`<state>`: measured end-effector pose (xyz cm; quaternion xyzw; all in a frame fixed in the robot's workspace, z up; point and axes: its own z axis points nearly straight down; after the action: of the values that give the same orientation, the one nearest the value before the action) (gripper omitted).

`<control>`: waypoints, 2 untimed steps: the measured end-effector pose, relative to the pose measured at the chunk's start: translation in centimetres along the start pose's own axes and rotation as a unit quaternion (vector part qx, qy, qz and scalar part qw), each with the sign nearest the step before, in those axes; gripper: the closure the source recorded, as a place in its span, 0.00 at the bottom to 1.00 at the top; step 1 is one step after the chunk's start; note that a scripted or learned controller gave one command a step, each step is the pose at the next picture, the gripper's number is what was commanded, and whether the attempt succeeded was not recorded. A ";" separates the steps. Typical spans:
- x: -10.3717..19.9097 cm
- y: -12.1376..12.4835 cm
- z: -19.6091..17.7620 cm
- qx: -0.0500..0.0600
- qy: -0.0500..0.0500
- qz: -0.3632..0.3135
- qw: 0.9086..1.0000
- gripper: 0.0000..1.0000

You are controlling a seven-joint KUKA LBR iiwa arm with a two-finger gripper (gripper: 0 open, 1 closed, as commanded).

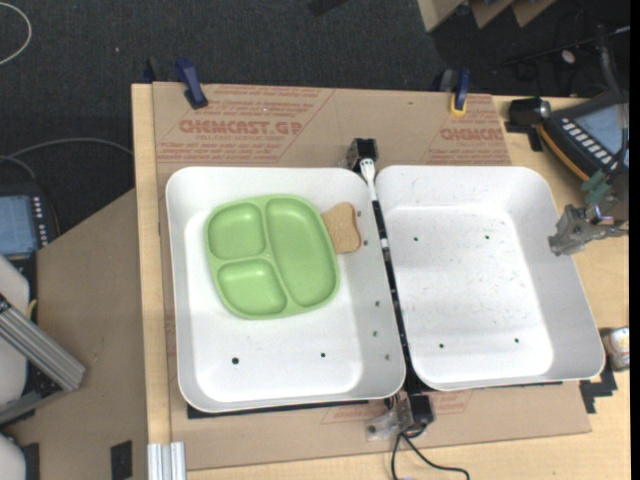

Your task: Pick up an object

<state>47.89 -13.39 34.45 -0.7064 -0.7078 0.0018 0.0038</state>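
Gripper hangs at the right bin's outer rim, small and blurred against the bench, so whether it is spread or closed cannot be told. Well apart from it, across that bin and the seam, a tan slice-shaped object lies in the left bin, touching the right edge of a green divided plate.

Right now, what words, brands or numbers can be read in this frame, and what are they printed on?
"CHEMCAST G P", red print on the brown protective sheet behind the left bin; the smaller line beneath is too blurred to read.
"CHEMCAST", the same red print repeated behind the right bin, partly legible, its last letters blurred.
The green divided plate and tan object show no text.
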 end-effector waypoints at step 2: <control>-4.7 -0.2 -5.5 -0.001 0.000 0.001 1.000 1.00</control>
<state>47.77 -18.06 39.90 -0.7069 -0.7073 0.0014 0.0034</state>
